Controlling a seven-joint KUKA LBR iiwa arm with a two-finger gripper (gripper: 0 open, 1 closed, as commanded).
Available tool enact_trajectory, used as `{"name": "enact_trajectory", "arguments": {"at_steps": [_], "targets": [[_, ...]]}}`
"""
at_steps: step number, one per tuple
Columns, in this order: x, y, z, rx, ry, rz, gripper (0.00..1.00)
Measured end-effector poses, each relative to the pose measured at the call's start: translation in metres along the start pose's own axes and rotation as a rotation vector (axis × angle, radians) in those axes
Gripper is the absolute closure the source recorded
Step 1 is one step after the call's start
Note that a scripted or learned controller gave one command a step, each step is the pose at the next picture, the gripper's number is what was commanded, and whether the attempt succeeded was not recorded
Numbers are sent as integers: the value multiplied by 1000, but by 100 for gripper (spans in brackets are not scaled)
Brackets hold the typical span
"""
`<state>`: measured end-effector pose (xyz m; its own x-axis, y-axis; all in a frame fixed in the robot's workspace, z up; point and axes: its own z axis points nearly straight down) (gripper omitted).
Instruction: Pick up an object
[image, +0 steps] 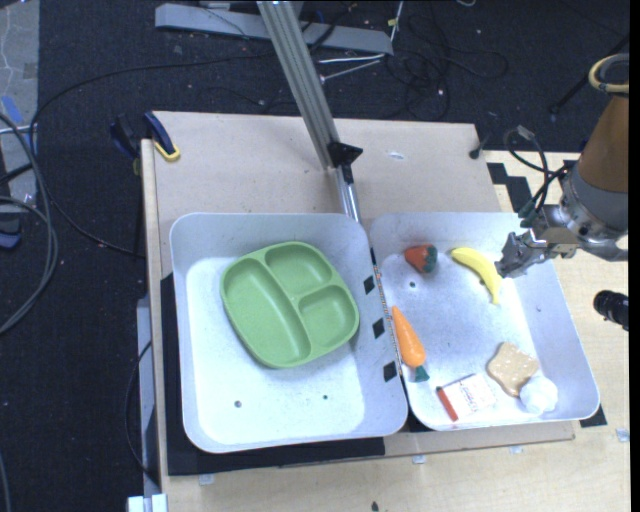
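The right bin (455, 330) holds a yellow banana (478, 271), a red strawberry (422, 258), an orange carrot (407, 338), a slice of toast (512, 368), a small red-and-white box (467, 395) and a white ball (541, 396). My gripper (512, 258) hangs over the bin's far right side, just right of the banana's upper end. Its dark fingers point down and left, with nothing seen between them.
A green divided plate (290, 302) lies in the left bin (215, 400). A slanted metal pole (305, 80) rises behind the bins. The arm's grey wrist and orange band (605, 160) enter from the right edge.
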<state>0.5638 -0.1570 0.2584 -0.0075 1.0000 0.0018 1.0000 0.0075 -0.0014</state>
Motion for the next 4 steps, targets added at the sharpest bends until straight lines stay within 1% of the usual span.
{"name": "enact_trajectory", "arguments": {"at_steps": [2,3,4], "targets": [[123,-23,16,1,0,-1,100],[186,-29,15,0,0,-1,100],[245,-41,18,0,0,-1,100]]}}
